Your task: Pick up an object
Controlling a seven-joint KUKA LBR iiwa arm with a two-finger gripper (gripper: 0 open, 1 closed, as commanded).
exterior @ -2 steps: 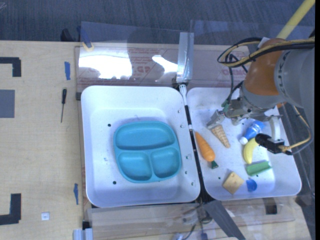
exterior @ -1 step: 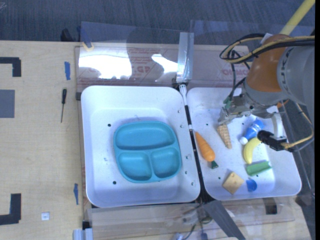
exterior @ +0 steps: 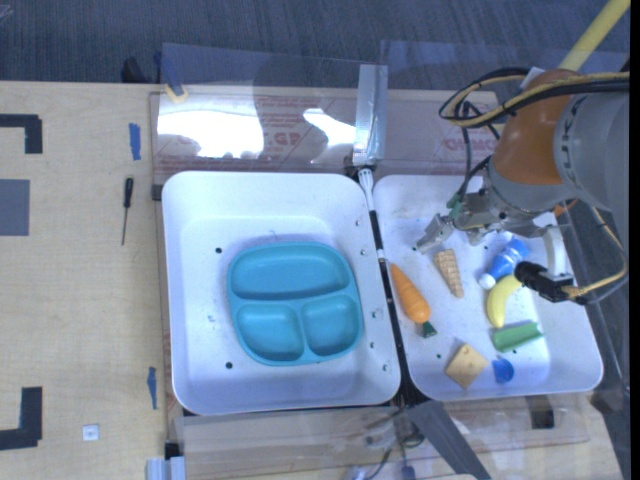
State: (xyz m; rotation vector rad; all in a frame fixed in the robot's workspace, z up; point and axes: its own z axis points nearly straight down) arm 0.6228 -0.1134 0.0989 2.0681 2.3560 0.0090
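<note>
My gripper (exterior: 450, 230) hangs over the upper middle of the right bin (exterior: 575, 373), open, with nothing between its fingers. Just below it lies a tan ridged cone (exterior: 451, 271). An orange carrot (exterior: 410, 295) lies near the bin's left wall. To the right are a blue bottle (exterior: 505, 261), a yellow banana (exterior: 500, 300) and a green piece (exterior: 518, 335). A tan wedge (exterior: 465, 365) and a small blue item (exterior: 502, 370) sit near the front edge.
The left bin (exterior: 190, 268) holds a teal divided plate (exterior: 293, 301). A metal divider (exterior: 371, 118) stands behind the bins. Cables (exterior: 480, 93) loop above the orange wrist band (exterior: 530, 143) at the right.
</note>
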